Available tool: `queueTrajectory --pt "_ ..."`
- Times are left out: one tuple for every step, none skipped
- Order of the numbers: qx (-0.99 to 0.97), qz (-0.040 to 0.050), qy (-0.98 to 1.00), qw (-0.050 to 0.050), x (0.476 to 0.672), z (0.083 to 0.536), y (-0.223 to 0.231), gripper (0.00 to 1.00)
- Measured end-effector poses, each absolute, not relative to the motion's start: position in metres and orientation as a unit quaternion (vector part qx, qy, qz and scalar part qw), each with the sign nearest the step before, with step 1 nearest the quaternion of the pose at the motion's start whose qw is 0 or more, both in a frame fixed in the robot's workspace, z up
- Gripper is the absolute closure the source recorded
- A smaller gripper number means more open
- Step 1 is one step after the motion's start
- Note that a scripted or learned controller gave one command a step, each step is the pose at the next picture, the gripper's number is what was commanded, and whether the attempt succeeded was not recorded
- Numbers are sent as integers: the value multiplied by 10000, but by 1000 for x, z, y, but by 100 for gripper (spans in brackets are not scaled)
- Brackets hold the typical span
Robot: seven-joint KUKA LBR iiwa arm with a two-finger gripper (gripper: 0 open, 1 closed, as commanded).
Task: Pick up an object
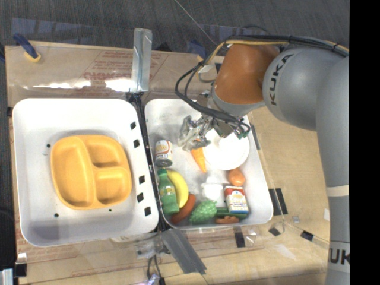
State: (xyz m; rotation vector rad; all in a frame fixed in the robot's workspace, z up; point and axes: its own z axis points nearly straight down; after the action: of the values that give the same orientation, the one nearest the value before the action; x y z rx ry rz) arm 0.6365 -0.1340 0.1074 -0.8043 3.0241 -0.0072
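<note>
- While the arm [309, 82] reaches in from the right of the camera view, its gripper [199, 132] hangs low over the upper part of the right bin [264, 186]; whether the fingers are apart or together I cannot tell, since the metal parts blur against the bin floor
- Just below the gripper lies an orange carrot [199, 158], tip pointing down, beside a white plate [228, 152]; it looks like the nearest candidate, though nothing sits between the fingers
- Further down the same bin sit a small can [163, 152], a green bottle [167, 192], a yellow banana [179, 187], a green leafy piece [203, 211], an orange ball [237, 177] and a small carton [237, 200], crowded close together
- The left bin [29, 177] on the counter holds a yellow divided tray [91, 171]
- By my judgement the carrot is a light, stiff plastic toy with a smooth, tapering skin; gripping across its thicker upper end should slip less than near the tip; the plate's rim just beside it may catch one finger
</note>
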Motion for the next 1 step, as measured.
queueTrajectory --pt "-2571 -22 9664 61 636 107 -134 0"
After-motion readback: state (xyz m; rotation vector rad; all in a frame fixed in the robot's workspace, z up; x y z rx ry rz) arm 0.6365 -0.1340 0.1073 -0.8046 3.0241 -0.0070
